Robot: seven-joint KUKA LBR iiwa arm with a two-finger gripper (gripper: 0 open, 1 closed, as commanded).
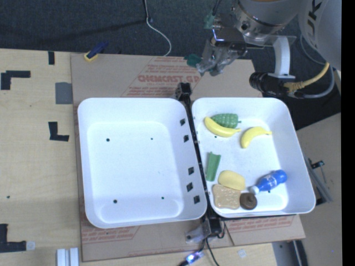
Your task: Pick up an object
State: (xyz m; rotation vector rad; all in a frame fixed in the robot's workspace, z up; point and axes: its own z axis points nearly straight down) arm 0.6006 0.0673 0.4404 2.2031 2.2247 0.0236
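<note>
The right bin (288, 121) holds several small items: a yellow banana (219, 128) with a green knobbly piece (225, 118) behind it, a second banana (252, 136), a green strip (213, 166), a yellow lump (231, 179), a tan slice (224, 196), a dark round piece (248, 201) and a blue bottle (270, 181). My gripper (213, 66) hangs above the bench behind the bins, near the top of the divider between them, well above the items. I see nothing between its fingers.
The left bin (89, 165) sits beside the right one on a cardboard sheet (150, 82). A black clip (183, 90) joins the bins at the back. A white cable (158, 29) and a yellow-blue object (95, 51) lie beyond the bins.
</note>
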